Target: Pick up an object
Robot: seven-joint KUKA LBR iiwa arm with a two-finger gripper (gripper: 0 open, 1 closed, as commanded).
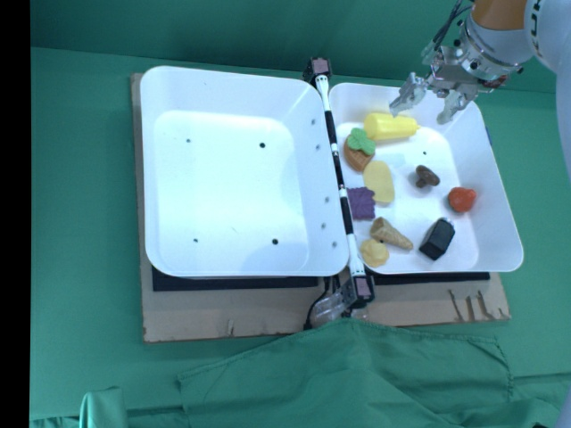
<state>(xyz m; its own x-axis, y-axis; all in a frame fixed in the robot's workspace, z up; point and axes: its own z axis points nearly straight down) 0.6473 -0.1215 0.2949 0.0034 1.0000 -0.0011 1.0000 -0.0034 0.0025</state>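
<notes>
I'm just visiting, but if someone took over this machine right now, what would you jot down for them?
Gripper: open, holding nothing, above the far edge of the right bin.
Things: all in the right bin. Nearest the gripper is the yellow toy; also a red piece, a black block and a cone.
Done: nothing picked yet.
Left: lower, grasp one object, lift.

Bins: smooth white plastic, slight sheen. Toy food: coloured plastic, mostly matt. Gripper: bare grey metal, dull shine. Board under bins: brown cardboard, rough torn edge. Bench cover: green cloth, matt, wrinkled at front.
</notes>
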